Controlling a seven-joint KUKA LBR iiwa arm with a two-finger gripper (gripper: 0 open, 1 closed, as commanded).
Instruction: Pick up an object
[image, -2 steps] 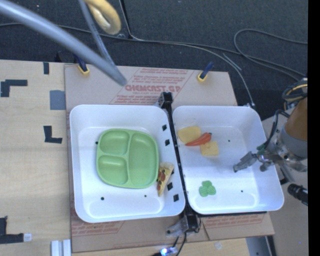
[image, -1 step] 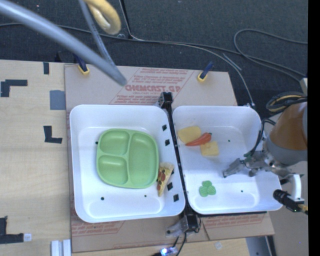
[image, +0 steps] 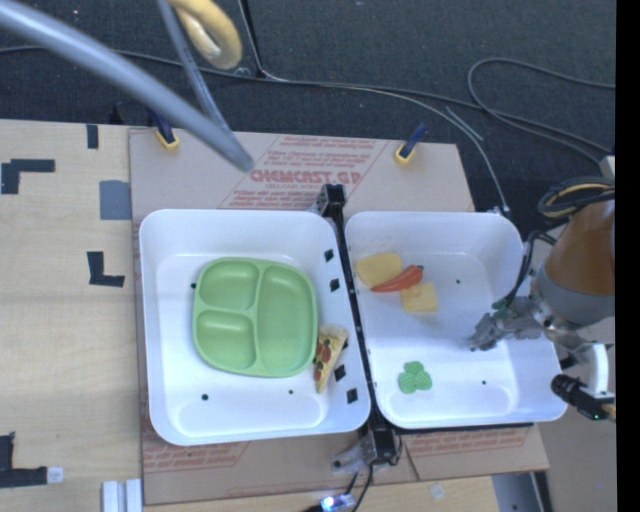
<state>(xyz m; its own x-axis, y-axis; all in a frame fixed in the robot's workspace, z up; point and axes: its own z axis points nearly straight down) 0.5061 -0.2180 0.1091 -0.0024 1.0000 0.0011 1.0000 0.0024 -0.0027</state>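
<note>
The right bin holds a yellow cheese-like piece, a red pepper-like strip, a second yellow block and a green broccoli-like piece. My gripper hangs low at the bin's right side, right of the yellow block and up and right of the green piece. Nothing shows between its fingers. In the left bin lies a green divided plate with a pizza slice at its right edge.
A black divider clip joins the two bins along the middle. The bins rest on a cardboard sheet held by yellow clamps. Cables trail across the dark floor at the back right. A grey pole crosses the upper left.
</note>
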